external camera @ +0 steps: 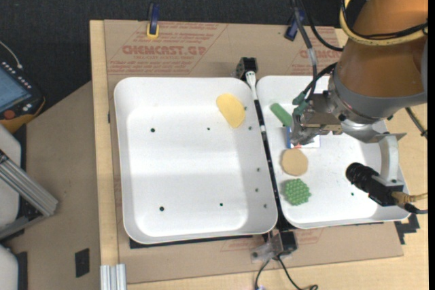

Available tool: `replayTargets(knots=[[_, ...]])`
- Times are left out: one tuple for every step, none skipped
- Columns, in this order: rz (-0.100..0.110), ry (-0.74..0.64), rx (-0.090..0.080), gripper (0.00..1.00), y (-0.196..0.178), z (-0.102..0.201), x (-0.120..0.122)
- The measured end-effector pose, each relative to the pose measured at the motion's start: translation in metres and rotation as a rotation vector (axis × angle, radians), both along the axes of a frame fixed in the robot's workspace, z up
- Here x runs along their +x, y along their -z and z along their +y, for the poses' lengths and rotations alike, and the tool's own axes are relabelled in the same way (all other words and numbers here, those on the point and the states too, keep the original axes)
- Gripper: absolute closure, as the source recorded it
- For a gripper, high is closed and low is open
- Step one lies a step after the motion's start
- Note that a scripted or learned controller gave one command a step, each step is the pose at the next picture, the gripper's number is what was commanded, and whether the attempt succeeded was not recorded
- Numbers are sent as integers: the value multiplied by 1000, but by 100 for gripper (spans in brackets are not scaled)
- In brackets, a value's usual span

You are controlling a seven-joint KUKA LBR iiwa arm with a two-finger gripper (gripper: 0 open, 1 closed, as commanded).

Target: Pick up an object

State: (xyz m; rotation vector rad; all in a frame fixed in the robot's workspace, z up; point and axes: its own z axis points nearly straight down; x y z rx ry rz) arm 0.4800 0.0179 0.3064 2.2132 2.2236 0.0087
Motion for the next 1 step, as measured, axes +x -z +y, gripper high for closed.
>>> replayTargets(knots=[[-9,4,0,100,-116,-15,0]])
